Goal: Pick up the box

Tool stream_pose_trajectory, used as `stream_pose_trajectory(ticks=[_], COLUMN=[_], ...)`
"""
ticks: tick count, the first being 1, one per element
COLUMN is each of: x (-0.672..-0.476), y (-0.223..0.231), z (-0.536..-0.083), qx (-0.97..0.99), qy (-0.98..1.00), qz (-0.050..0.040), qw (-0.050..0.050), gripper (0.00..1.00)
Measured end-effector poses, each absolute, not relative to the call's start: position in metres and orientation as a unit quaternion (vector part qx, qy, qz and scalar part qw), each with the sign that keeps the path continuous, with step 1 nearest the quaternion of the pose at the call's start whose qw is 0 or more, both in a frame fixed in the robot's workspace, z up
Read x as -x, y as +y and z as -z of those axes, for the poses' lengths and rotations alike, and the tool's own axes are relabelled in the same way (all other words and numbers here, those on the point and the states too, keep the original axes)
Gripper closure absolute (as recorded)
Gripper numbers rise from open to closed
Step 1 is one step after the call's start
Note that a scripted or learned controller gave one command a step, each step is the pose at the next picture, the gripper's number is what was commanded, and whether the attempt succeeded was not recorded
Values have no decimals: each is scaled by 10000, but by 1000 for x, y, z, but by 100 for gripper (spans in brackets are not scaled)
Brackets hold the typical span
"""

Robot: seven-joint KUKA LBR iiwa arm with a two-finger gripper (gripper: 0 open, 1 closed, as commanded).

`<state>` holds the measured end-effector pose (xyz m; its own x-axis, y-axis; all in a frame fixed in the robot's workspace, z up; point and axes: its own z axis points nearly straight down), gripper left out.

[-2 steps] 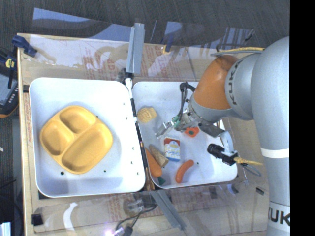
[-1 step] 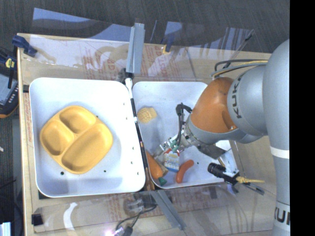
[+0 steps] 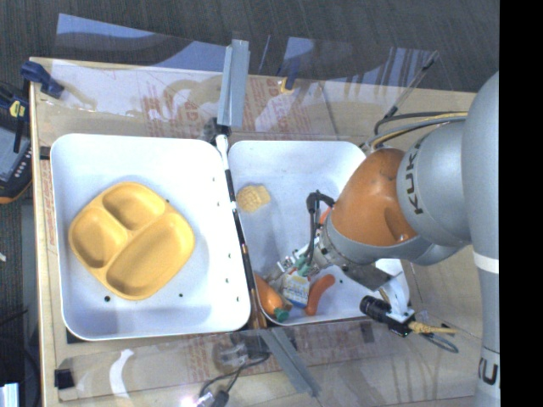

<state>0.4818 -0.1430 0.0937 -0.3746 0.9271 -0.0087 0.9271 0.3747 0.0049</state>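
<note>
camera view, taken from the near edge of the bench upward: at about 6 o'clock in the right bin [image 3: 293, 155] lies a tight cluster of small things against the near wall. the box [image 3: 296, 290] is in the middle of it, a small pale carton with printed faces, lying tilted rather than flat. an orange carrot-like piece [image 3: 269, 296] touches it at its 9 o'clock side, and a reddish sausage-shaped piece [image 3: 318, 292] lies just beside it at its 3 o'clock.

the gripper [image 3: 299, 263] sits directly above the box, at its 12 o'clock, with the orange band and grey body of the arm spreading away toward 2 o'clock. its metal tip seems to be touching or almost touching the top of the box, but the wrist covers the fingers, so i cannot tell their state, nor whether anything is caught.

the relation that matters: the box lies from the gripper toward 6 o'clock, very close, and its long axis looks to run roughly from 11 to 5 o'clock, though clutter and blur make that uncertain. in my judgement a grasp across the short sides is crowded by the two neighbours.

farther off, a tan biscuit-like piece [image 3: 253, 197] lies alone at the bin's 10 o'clock. in the left bin [image 3: 76, 155] rests a yellow divided tray [image 3: 131, 240], well apart from the work.
</note>
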Motion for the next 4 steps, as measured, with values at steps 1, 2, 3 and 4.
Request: stream_pose_trajectory(ticks=[1, 2, 3, 4], x=[-478, -479, -479, -480], y=[-139, -139, -139, -138], z=[-93, -103, -102, -112], qx=[-6518, -6490, -6486, -6462], qy=[7583, 7608, 7611, 7632], qz=[4, 5, 8, 10], qw=[39, 51, 49, 63], gripper=[0, 100, 0, 100])
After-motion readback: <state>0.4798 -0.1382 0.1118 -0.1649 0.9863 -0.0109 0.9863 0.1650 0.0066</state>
